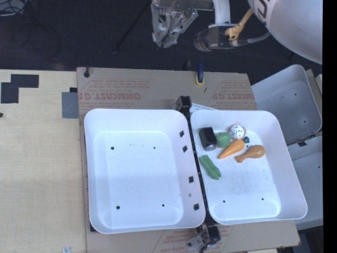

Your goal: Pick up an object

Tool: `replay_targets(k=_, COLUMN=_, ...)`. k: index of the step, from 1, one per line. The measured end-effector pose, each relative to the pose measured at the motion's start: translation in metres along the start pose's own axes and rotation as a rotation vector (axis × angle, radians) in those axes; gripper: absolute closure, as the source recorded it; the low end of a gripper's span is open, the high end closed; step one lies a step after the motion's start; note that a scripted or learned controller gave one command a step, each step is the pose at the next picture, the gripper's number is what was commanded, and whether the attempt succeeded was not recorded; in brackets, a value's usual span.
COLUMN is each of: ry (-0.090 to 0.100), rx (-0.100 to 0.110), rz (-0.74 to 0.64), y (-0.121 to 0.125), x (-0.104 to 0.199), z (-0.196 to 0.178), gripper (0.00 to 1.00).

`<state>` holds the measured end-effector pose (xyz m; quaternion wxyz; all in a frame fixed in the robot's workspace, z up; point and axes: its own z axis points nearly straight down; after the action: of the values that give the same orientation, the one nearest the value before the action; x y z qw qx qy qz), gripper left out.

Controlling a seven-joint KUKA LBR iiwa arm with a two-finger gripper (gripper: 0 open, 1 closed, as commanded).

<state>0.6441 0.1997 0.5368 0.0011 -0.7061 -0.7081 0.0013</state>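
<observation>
Cardboard-topped bench [131, 88] carried two white bins; right bin [284, 157] held a black block [207, 137], orange carrot [231, 149], green pickle [210, 167]. Gripper [169, 33] hung well beyond that bin's far-left corner, nothing between its fingers.

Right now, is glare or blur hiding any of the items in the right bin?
Camera view: even light, the right bin white but not blown out; the carrot, green pickle and black block read clearly with soft shadows. The gripper at the top is slightly blurred against the dark background.
</observation>
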Motion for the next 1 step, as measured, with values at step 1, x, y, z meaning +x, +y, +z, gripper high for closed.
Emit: replay_targets(k=1, ry=-0.006, rx=0.017, rz=0.005, y=-0.0014, x=0.0154, z=0.2316, gripper=1.00)
